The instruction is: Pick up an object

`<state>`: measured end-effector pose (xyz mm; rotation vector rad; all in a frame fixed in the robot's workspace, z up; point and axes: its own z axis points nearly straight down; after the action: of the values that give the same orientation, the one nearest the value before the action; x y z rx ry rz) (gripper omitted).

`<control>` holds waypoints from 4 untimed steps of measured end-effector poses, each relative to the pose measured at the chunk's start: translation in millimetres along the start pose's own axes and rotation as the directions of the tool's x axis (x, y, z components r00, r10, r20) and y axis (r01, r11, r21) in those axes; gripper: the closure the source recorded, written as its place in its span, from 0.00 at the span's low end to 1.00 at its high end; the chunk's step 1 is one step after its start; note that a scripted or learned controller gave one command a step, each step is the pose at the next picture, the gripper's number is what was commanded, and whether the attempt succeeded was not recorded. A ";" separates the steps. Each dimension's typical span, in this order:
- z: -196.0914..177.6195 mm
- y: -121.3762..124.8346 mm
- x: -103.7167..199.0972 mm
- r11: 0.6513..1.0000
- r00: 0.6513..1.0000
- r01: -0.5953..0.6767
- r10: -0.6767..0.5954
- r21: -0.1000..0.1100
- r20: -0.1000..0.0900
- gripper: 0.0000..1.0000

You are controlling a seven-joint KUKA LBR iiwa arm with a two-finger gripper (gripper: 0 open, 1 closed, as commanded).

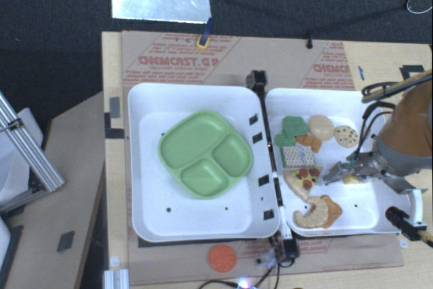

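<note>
- Camera view looks down on my gripper (336, 174), which hangs low over the right bin (365, 99), reaching in from that bin's right side.
- My arm (409, 135), orange at the band and grey below it, sits behind the tool toward the right edge.
- Whether my tool is open or closed I cannot tell; its tip is a dark blur and nothing is plainly caught in it.
- Just left of the tip lies a pizza slice (302, 179), close enough that touching or apart is unclear.
- Beyond that, slightly up and left of my tool, sits a small speckled block (298, 156).
- Further up and left are a green leafy piece (292, 128) and a small orange piece (310, 141) beside it.
- Up from the tip sit a pale round bun (321, 126) and a chocolate-chip cookie (346, 136).
- Below and a little left of my tool rests a croissant (318, 213) near the bin's lower wall.
- Well apart to the left, the left bin (145, 105) holds a green divided plate (205, 153).
- An orange disc (222, 257) lies on the bench, below the left bin.
</note>
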<state>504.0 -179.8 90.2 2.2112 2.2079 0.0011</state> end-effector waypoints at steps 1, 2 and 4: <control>-15.1 4.2 -0.5 1.000 1.000 0.001 -0.001 -0.011 0.002 1.00; -76.9 0.9 -4.9 1.000 1.000 0.005 -0.005 0.005 -0.009 1.00; -123.4 22.4 47.5 1.000 1.000 0.012 -0.012 0.009 -0.013 1.00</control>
<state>524.9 -130.9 213.3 2.2092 2.2324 0.0050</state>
